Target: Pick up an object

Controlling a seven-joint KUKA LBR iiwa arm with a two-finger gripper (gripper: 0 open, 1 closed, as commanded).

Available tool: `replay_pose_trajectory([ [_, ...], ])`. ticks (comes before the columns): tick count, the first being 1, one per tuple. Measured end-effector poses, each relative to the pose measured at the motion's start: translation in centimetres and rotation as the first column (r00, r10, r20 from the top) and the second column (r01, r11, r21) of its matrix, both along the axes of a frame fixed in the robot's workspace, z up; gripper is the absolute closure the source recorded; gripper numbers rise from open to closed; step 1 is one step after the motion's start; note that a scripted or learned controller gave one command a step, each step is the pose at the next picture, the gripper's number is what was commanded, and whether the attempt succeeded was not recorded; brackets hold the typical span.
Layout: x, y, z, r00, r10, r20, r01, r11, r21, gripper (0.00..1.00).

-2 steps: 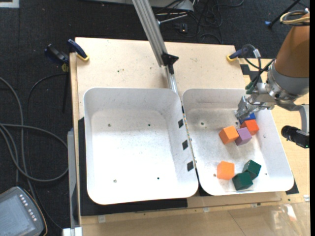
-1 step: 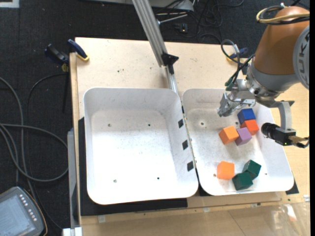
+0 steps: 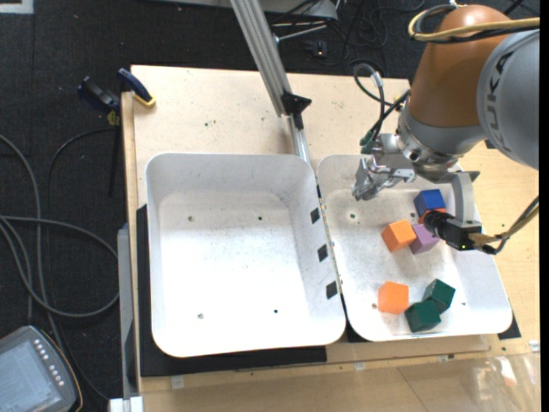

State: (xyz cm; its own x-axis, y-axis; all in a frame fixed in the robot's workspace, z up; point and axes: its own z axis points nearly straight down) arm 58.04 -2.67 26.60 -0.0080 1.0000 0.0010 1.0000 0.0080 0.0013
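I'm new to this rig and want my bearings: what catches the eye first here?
The grey arm with its orange band looms at the upper right, its gripper hanging over the right bin. Bright blocks cluster in that bin: a blue cube, an orange cube touching a purple one, and lower down another orange cube beside two dark green blocks.

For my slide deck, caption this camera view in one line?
Gripper hovers over the right bin, beside six blocks: blue, two orange, purple, two green.
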Motion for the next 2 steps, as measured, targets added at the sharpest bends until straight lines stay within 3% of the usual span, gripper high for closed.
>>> replay_pose_trajectory([
  [2,-0.3,9.8,-1.3,1.0,0.0,-0.004,0.0,1.0,0.0,1.0],
])
